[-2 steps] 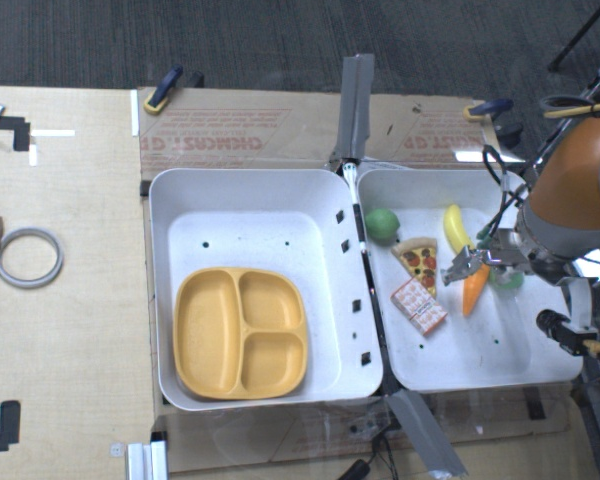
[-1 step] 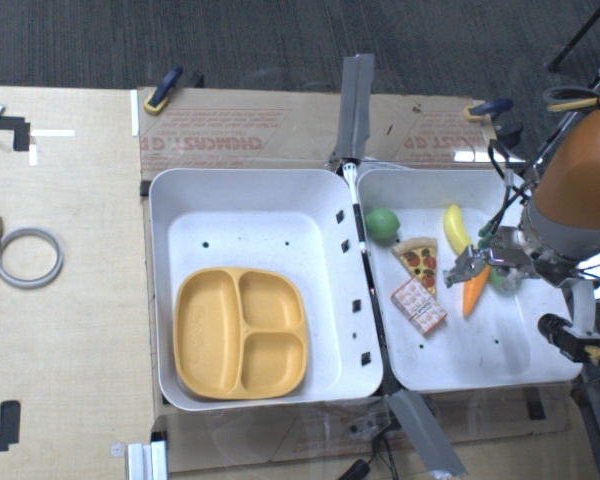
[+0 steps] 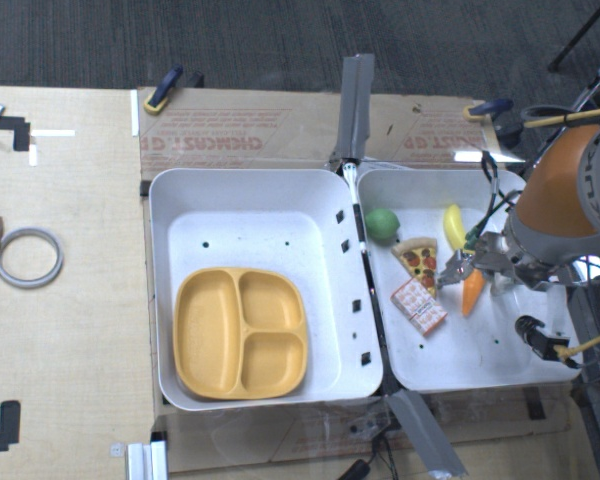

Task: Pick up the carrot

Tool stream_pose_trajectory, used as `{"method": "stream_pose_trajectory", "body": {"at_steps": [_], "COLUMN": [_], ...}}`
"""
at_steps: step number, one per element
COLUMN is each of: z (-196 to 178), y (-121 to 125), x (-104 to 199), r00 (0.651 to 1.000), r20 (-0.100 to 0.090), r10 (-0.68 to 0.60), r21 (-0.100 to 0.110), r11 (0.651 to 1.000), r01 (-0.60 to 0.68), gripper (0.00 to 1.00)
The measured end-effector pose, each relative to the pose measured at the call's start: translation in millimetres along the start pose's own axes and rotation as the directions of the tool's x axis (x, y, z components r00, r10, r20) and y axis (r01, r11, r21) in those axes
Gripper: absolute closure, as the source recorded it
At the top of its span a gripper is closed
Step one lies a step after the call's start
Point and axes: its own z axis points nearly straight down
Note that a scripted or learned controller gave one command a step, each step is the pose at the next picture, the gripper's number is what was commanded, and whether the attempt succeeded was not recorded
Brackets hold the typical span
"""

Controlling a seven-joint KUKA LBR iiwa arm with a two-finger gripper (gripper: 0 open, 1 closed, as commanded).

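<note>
While tilted, carrot (image 3: 473, 292) touches tool (image 3: 468, 265) (right bin (image 3: 480, 363))

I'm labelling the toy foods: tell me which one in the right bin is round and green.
The green ball, at the right bin's upper-left corner, beside the divider. The pizza slice, banana and carrot are neither.

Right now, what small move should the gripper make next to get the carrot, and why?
Probably a short descent with the fingers spanning the carrot. The gripper sits at the carrot's upper end in the right bin, and the carrot seems to lie on the floor, not lifted. The pizza slice and banana are close, so stay narrow.
</note>
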Motion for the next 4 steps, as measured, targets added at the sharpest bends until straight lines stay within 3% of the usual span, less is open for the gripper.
{"method": "stream_pose_trajectory", "body": {"at_steps": [1, 2, 3, 4], "z": [-9, -103, -149, -111], "y": [0, 17, 5, 58], "x": [-1, -29, -30, 72], "r00": [1.0, 0.997, 0.977, 0.982], "r20": [0.0, 0.001, 0.002, 0.001], "r10": [0.003, -0.081, -0.214, -0.19], "r21": [0.001, -0.001, -0.001, -0.001], "r11": [1.0, 0.997, 0.977, 0.982], "r01": [-0.003, 0.081, 0.214, 0.19], "gripper": [1.0, 1.0, 1.0, 1.0]}}
